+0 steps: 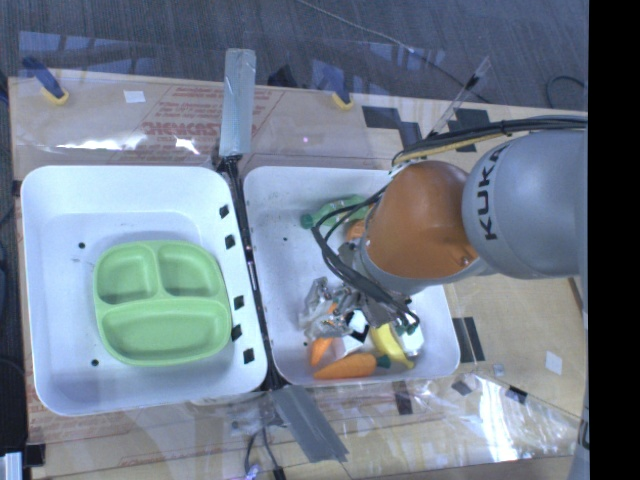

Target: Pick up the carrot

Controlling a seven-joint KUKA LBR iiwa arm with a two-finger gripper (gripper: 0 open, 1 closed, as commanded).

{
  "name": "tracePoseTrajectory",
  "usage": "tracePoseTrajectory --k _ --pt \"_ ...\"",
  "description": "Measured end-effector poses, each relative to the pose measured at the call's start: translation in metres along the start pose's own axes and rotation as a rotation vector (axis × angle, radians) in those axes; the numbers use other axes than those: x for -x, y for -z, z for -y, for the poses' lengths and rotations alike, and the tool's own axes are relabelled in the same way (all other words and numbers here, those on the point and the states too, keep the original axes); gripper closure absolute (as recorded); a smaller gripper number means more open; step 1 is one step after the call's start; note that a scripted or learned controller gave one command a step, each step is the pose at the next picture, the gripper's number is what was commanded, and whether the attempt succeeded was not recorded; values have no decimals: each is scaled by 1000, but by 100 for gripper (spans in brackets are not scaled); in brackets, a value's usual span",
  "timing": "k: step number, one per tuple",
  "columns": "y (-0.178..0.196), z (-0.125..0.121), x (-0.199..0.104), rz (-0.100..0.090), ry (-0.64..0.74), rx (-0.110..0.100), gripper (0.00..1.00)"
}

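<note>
The orange carrot [343, 366] lies along the front wall of the right bin [270, 268], with a smaller orange piece [322, 348] just left of it. My gripper [335, 308] hangs low over the bin's front middle, right above the pile of items and a little behind the carrot. The arm's orange band and grey body cover much of the bin behind it. A yellow item [388, 343] sits beside the carrot's right end.
A green item [335, 211] lies at the back of the right bin, half under the arm. The left bin [50, 208] holds a green divided plate [160, 301]. A grey bar [237, 103] runs back from between the bins.
</note>
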State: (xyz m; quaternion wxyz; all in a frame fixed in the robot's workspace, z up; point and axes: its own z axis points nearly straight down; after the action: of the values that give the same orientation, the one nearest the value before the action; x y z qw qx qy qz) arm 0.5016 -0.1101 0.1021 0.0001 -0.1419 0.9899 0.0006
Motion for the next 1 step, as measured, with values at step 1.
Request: tracePoseTrajectory --k 1 --pt "95 1 122 12 -155 -4 100"
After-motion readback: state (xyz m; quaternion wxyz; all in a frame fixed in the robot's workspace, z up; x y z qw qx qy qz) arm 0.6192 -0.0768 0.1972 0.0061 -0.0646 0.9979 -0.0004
